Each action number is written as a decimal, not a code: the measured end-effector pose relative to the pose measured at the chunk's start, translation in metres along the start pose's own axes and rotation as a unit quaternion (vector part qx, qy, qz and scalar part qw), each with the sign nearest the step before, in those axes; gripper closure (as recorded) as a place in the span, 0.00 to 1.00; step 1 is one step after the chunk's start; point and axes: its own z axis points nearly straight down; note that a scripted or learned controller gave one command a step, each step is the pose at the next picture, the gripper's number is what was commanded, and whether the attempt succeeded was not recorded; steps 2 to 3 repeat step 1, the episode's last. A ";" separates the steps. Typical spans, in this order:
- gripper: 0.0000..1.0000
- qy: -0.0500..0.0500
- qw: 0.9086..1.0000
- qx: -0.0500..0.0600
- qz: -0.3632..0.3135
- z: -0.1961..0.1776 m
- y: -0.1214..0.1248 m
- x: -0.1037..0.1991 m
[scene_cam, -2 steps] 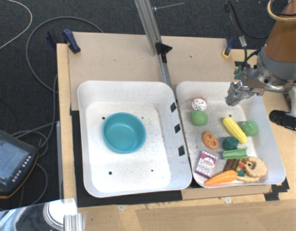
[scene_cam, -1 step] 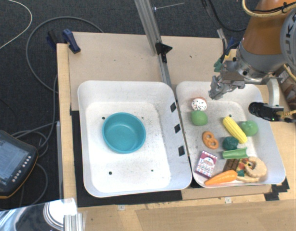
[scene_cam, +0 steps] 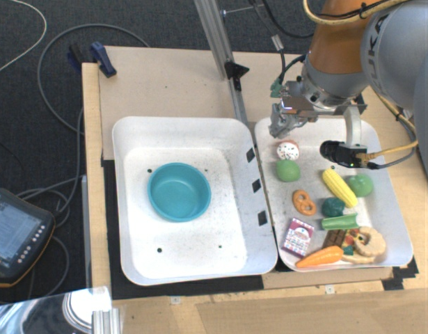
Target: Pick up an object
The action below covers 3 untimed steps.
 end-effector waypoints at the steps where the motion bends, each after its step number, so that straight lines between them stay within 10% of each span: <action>1: 1.00 0.000 1.000 0.000 0.000 -0.003 0.018 0.047; 3: 1.00 0.000 1.000 0.000 0.000 -0.003 0.018 0.047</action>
